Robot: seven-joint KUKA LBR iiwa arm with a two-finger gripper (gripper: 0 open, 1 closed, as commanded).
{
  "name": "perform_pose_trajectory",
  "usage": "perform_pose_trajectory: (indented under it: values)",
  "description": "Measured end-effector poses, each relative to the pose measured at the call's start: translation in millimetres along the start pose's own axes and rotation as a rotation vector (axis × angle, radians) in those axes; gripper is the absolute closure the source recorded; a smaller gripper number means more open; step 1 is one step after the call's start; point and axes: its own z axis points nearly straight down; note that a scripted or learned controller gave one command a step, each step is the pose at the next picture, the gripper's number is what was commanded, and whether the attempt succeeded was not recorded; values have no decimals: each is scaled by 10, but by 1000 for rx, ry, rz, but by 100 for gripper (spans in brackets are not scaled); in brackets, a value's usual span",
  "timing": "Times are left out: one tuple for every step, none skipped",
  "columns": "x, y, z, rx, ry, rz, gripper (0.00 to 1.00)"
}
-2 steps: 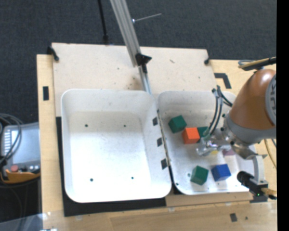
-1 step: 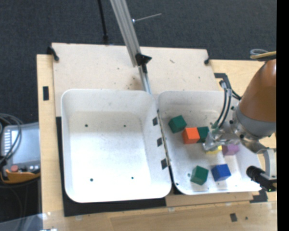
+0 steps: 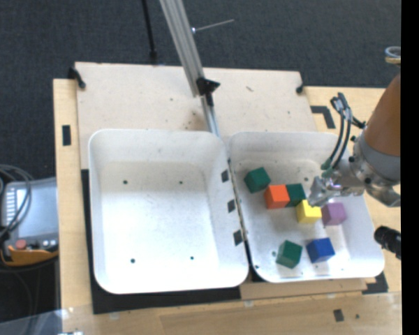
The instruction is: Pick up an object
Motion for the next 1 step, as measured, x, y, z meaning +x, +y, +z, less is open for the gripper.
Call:
perform_pose_trajectory:
  values:
    - [541,160,163,9,3,-2,100]
